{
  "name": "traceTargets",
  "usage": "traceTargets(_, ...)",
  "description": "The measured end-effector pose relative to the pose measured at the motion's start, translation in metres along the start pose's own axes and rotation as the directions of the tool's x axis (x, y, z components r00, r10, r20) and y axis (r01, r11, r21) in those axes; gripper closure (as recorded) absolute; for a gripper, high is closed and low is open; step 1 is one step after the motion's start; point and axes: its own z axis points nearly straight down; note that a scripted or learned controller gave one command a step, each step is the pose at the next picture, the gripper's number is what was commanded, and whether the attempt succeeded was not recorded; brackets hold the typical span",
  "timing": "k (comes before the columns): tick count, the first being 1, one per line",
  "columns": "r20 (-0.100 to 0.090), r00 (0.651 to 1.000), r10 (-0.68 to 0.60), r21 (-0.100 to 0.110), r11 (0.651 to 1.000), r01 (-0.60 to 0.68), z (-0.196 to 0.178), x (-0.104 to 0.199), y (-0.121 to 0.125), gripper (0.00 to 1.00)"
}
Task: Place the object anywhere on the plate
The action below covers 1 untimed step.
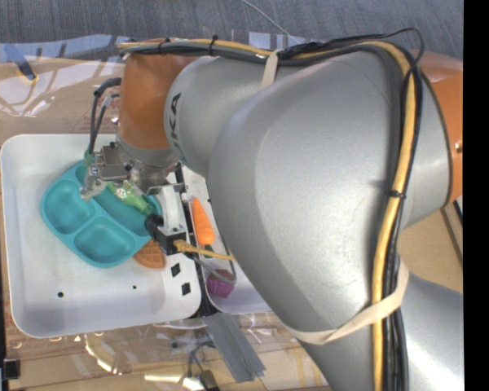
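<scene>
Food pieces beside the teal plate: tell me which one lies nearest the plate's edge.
The small tan waffle-like piece, touching the teal plate at its lower right edge. The orange carrot and purple piece lie farther right, in the other bin.

a robot lab or test bench is indicated. a large grey arm (310,177) with an orange band and bundled cables (399,161) is mounted over two shallow white bins (33,300) set on a bench covered with taped plastic sheeting (49,72). grey carpet (106,2) is seen beyond the bench.
</scene>
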Motion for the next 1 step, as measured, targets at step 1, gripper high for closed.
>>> traceTargets(1, -0.003, 0.999, 0.052, -0.015, 0.999, -0.052, -0.2318, -0.0375, -0.0392, 0.0)
